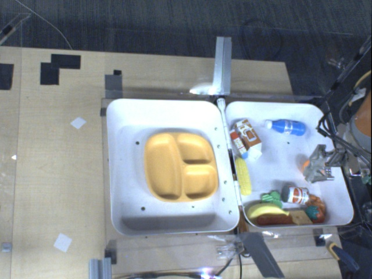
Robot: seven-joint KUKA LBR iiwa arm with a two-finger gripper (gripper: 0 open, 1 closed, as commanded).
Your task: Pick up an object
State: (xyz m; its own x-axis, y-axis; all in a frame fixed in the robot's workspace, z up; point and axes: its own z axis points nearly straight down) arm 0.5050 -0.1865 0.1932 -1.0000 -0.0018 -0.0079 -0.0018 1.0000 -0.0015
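Observation:
My gripper [318, 166] hangs low over the right side of the right bin [279, 112], reaching in from the right edge. A small orange object [304, 165] lies right against its left side; whether it is gripped is unclear. A blue bottle [287, 127] lies at the bin's back. A brown and white carton [244, 138] leans near the divider, with a yellow corn cob [244, 176] below it. Along the front lie a banana [266, 213], a green toy [269, 199] and a small can [296, 195].
The left bin [122, 156] holds a yellow divided tray [180, 165]. A metal post [222, 63] stands behind the divider between the bins. The grey arm [356, 127] with cables crowds the right edge. Wooden bench [52, 173] lies to the left.

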